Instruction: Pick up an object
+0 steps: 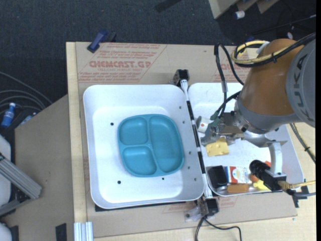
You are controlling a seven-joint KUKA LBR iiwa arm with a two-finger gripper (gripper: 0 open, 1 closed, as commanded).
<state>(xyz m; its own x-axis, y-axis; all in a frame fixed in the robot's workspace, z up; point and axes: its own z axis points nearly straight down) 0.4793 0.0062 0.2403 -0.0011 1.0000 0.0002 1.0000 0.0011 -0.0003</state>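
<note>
A pale yellow cheese-like wedge is seen just beneath the gripper, whose grip cannot be told; one teal divided plate lies left.

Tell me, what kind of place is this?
Probably a robotics lab. A grey and orange robot arm reaches over two white bins on a bench; one holds a blue divided plate, the other small odds and ends. Loose cables trail across the carpet.

Read "CHEMCAST G.P" in red on brown board, at twelve o'clock from left bin. Smaller lines beneath illegible. Partial "UK" on arm.
</note>
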